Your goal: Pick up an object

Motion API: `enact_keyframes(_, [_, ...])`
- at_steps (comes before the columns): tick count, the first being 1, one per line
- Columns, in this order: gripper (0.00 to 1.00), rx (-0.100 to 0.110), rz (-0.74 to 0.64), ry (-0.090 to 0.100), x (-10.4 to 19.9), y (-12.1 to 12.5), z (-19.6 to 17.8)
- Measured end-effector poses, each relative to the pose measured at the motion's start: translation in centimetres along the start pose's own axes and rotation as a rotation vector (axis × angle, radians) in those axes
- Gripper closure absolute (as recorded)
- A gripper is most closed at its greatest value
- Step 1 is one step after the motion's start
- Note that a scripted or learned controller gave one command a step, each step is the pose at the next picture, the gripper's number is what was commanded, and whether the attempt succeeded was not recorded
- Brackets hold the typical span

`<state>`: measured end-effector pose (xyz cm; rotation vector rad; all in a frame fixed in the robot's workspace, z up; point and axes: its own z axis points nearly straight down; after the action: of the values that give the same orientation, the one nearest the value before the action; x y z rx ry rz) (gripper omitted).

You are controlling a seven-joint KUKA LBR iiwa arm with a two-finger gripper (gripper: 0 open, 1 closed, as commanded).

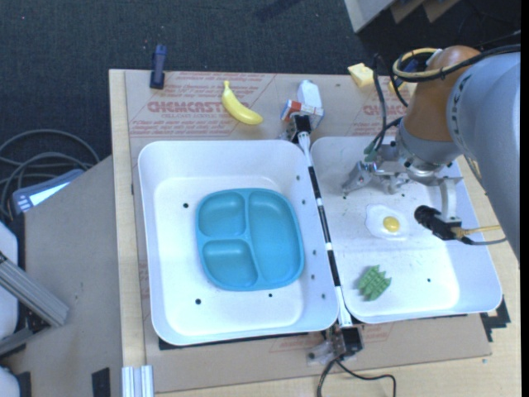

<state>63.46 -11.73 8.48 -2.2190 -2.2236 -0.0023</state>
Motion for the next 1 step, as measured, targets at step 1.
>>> enact_keyframes(1, [0.00, 0.002, 0.003, -0.002, -2.68, -2.47, -3.41])
